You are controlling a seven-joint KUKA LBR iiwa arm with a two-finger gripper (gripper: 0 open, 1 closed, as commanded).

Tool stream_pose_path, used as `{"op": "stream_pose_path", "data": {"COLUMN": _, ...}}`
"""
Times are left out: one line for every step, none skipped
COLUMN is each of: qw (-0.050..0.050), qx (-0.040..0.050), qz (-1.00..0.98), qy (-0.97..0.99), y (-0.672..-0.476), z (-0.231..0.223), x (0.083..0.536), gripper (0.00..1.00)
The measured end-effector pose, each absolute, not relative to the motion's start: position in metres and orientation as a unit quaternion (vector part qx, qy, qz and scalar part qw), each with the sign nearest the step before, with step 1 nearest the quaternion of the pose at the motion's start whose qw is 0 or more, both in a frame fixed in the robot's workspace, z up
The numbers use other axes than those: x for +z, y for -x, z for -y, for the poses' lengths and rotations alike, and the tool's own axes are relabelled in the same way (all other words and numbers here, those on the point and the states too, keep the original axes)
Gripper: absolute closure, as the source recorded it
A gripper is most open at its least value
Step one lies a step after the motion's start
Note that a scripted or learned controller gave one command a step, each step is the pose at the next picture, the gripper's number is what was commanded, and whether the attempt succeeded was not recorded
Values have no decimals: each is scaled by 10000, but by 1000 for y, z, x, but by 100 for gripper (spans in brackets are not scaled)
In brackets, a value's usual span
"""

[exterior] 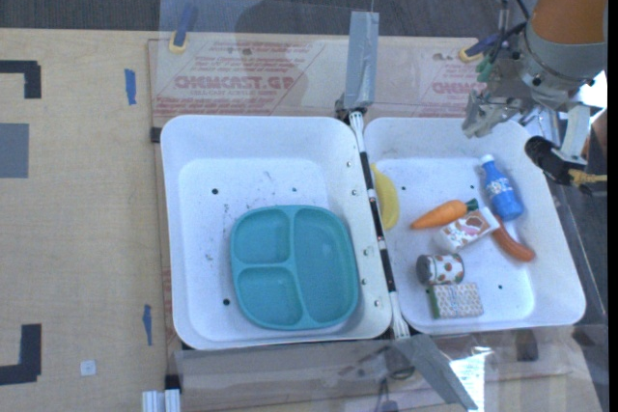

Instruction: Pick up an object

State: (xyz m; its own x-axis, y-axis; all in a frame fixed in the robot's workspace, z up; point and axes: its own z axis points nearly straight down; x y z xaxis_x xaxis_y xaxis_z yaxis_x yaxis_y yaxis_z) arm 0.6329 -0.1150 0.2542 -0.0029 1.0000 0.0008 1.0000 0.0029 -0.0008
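The right bin point(550, 304) holds several small items: a blue bottle point(500, 190), an orange carrot point(439, 213), a white printed packet point(466, 232), an orange-red sausage point(514, 246), a small can point(439, 268), a greenish box point(456, 300) and a yellow banana point(386, 196) against the left wall. My gripper point(490, 119) hangs over the bin's back right corner, above and behind the blue bottle. It looks open, with nothing between its fingers.
The left bin point(193, 159) holds a teal divided plate point(293, 267) at its front right. A grey upright divider point(362, 63) stands behind the seam between the bins. A black cable fitting point(548, 159) juts in beside the right bin's far edge.
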Motion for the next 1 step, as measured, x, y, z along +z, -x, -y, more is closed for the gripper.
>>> {"op": "stream_pose_path", "data": {"qw": -2, "qx": 4, "qz": 6907, "qy": 7231, "y": -599, "z": 207, "x": 137, "gripper": 0}}
